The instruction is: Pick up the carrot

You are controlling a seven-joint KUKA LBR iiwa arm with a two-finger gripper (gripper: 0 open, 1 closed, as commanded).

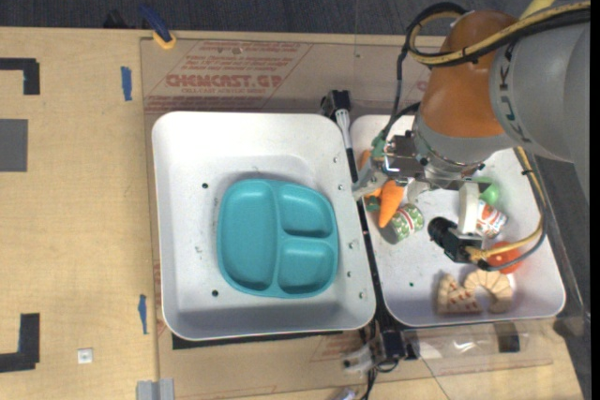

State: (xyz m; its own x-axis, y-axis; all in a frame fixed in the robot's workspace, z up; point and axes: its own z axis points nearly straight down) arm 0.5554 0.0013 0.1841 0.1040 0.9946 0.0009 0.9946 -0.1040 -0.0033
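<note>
The orange carrot [387, 205] is in the right bin [544, 295], near its left wall, tilted with its top end right under my gripper [396, 181]. The gripper hangs below the orange-banded wrist, directly over the carrot's upper end and close to it or touching it. A small green-and-white can [407, 223] lies against the carrot's lower right side.
A teal divided plate [278, 239] lies in the left bin [187, 155]. The right bin also holds a red-and-white can [484, 219], a small green thing [489, 194], a red pepper [507, 255] and a pale bread-like piece [473, 291] near the front.
</note>
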